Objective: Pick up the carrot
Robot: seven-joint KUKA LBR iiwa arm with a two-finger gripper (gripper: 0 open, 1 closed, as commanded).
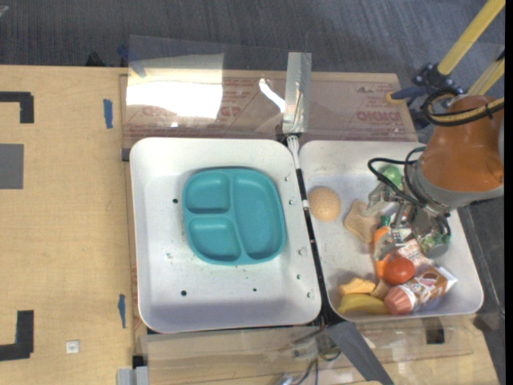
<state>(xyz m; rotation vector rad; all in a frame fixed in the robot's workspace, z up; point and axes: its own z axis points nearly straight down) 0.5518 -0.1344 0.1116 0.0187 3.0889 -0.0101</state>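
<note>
The arm's orange band (pixel 458 155) hangs over the right bin (pixel 469 295), and my gripper (pixel 400 219) reaches down into the pile of toy food there. A small orange piece that looks like the carrot (pixel 381 237) lies right at the gripper's left side, partly hidden by it. I cannot make out whether anything sits between the gripper's tips.
In the right bin lie a tan round item (pixel 325 203), a beige chunk (pixel 360 219), a red tomato (pixel 398 269), a yellow banana (pixel 361 302), a pink fruit (pixel 400 300) and a wrapped packet (pixel 433 281). The left bin (pixel 152 215) holds a teal divided plate (pixel 236 215).
</note>
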